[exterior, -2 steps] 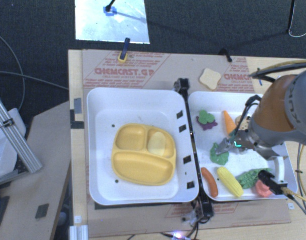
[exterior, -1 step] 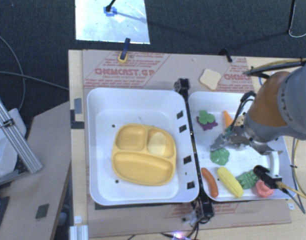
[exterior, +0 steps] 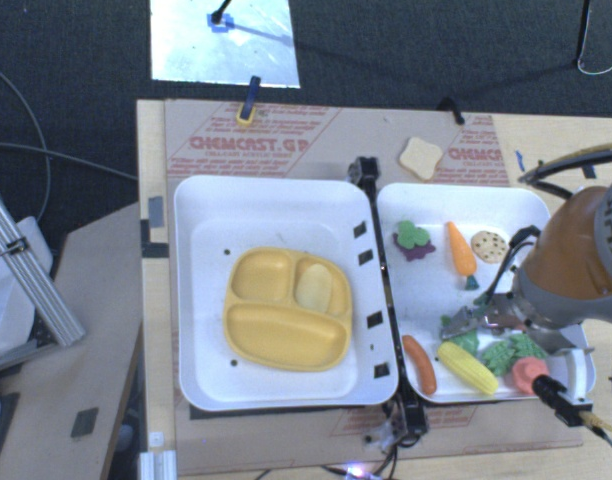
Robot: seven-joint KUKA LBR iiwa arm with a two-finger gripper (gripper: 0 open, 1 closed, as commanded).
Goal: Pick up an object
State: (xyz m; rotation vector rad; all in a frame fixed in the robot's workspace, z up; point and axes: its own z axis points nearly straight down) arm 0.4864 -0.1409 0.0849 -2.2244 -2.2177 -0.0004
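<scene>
The claw (exterior: 464,320) is seen low in the right bin (exterior: 531,203), among the toy foods; whether it is released or clenched cannot be told. No object is seen between its tips. Just below it lie a corn cob (exterior: 467,367) and green broccoli (exterior: 511,351), with a sausage (exterior: 420,364) beside them. Above it lie a carrot (exterior: 460,249), a cookie (exterior: 488,245) and grapes (exterior: 414,239). The placement is judged to suit a descent onto the nearest pieces. Well beyond, to the side away from the arm, the left bin (exterior: 201,268) holds a yellow divided plate (exterior: 286,308). A bread slice (exterior: 421,157) rests on the bench (exterior: 326,138). Dark carpet (exterior: 66,58) surrounds it.
</scene>
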